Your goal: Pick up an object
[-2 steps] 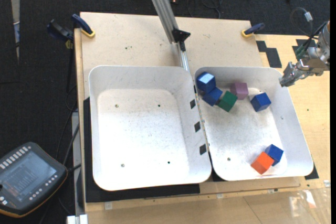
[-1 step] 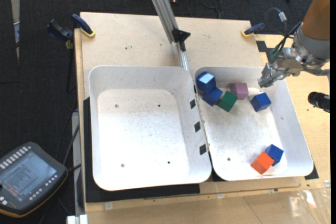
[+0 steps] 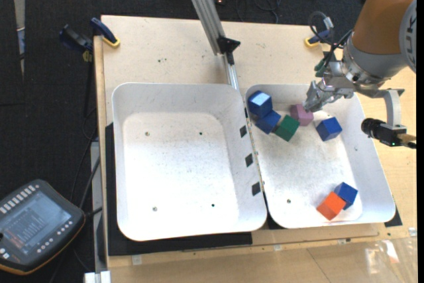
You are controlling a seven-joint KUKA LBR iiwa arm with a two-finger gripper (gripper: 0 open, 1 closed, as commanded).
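The arm reaches in from the right over the right bin (image 3: 381,205), its gripper (image 3: 314,103) low at the bin's far end, just beside the pink cube (image 3: 301,114) and seemingly touching its top right edge. Whether it grips anything I cannot tell. The pink cube sits against the green cube (image 3: 287,128), which touches a dark blue cube (image 3: 267,121); a lighter-topped blue cube (image 3: 259,103) lies just behind that. Another blue cube (image 3: 328,128) rests alone, near the gripper. At the near right corner an orange cube (image 3: 330,206) touches one more blue cube (image 3: 346,193). The left bin (image 3: 126,142) lies alongside.
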